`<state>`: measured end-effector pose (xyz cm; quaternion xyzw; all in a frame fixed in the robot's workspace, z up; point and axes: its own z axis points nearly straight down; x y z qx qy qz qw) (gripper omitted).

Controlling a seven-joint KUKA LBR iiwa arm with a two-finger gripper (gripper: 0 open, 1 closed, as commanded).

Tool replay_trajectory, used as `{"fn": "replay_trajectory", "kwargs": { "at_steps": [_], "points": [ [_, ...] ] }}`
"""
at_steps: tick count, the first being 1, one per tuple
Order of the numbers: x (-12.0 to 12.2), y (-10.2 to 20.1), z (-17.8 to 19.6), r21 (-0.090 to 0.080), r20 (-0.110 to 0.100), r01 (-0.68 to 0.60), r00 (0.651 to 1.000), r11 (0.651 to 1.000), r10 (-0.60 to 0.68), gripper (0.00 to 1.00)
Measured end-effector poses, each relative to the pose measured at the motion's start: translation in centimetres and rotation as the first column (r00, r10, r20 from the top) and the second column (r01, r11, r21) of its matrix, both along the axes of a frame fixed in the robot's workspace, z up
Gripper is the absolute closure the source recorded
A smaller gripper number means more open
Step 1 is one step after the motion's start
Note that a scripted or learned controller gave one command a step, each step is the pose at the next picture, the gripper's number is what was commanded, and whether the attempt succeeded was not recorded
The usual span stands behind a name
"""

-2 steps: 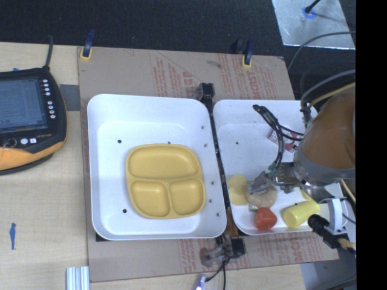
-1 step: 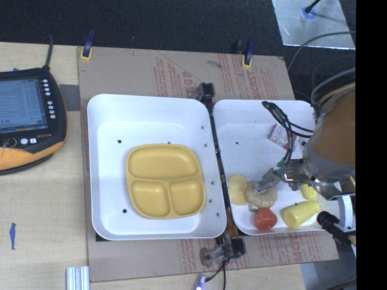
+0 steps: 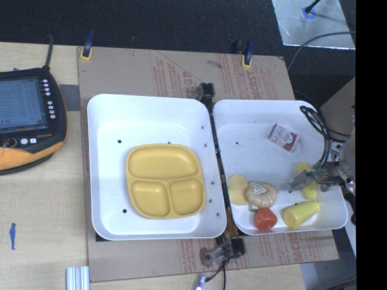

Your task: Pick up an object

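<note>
- Two white bins on cardboard: left bin (image 3: 103, 162) has one yellow tray (image 3: 164, 180).
- Right bin (image 3: 254, 116) has about seven small things.
- Yellow bottle (image 3: 301, 212) lies near front right corner, long axis left-right.
- Gripper (image 3: 307, 180): fingers parted narrowly, holding nothing.

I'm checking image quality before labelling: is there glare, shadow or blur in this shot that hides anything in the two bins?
Camera view: the left bin is bright and slightly washed out around the yellow divided tray; the right bin is evenly lit with soft shadows under its items; the gripper at that bin's right end is small, soft and cluttered with cables, so its fingers are hard to read; the small red packet has unreadable print.
</note>
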<state>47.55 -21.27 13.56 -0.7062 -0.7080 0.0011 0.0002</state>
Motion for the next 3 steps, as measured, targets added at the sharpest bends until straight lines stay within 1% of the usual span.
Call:
{"fn": "replay_trajectory", "kwargs": {
  "at_steps": [1,2,3],
  "points": [
    [9.7,2.6,4.0,0.002,0.001,-0.002,1.0,1.0,0.002,0.0],
    [6.7,0.0,2.0,0.0,-0.002,-0.002,1.0,1.0,0.002,0.0],
    [18.1,0.1,2.9,0.001,0.001,-0.001,1.0,1.0,0.001,0.0]
  ]
}}
